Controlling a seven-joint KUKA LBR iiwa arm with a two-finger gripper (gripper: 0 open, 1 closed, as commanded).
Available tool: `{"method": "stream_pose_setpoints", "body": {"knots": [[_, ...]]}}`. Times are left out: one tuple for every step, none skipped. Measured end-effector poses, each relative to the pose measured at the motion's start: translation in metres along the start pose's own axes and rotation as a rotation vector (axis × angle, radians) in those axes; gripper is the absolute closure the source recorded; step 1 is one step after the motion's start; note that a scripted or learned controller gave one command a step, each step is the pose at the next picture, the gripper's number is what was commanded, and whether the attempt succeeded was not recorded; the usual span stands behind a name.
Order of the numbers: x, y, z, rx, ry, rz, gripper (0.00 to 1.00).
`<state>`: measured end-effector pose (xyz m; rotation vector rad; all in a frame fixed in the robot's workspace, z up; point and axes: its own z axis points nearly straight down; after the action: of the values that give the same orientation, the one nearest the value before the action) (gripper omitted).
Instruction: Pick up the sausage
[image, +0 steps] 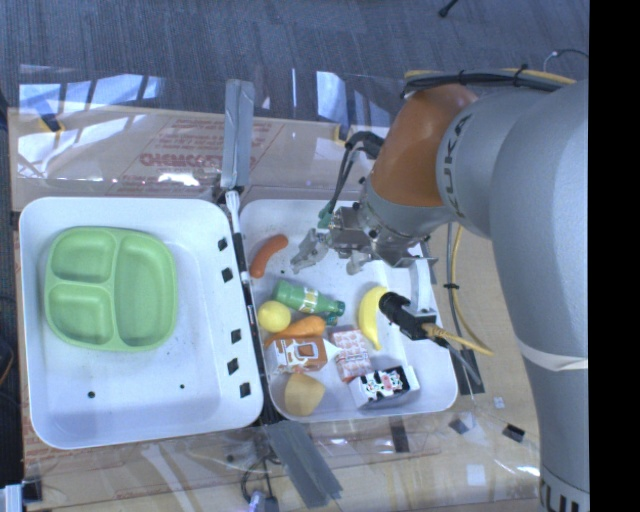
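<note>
Approaching sausage (268, 254) at right bin's (440, 400) upper-left corner, gripper (322, 246) just beside it, claw spread wide, holding nothing; next, shift left, descend, close.

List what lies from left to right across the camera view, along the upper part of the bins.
Green three-compartment plastic plate → grey divider bar between the bins → orange-red sausage → gripper → grey arm with its orange band.
</note>
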<state>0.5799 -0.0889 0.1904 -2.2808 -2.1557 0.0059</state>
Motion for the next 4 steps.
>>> {"method": "stream_pose_setpoints", "body": {"knots": [[-0.001, 0.069, 0.064, 0.0, 0.0, 0.029, 0.0], [0.002, 0.081, 0.091, -0.012, 0.004, 0.073, 0.0], [0.005, 0.082, 0.079, -0.013, 0.006, 0.065, 1.0], [-0.008, 0.041, 0.007, -0.003, 0.001, 0.062, 1.0]]}}
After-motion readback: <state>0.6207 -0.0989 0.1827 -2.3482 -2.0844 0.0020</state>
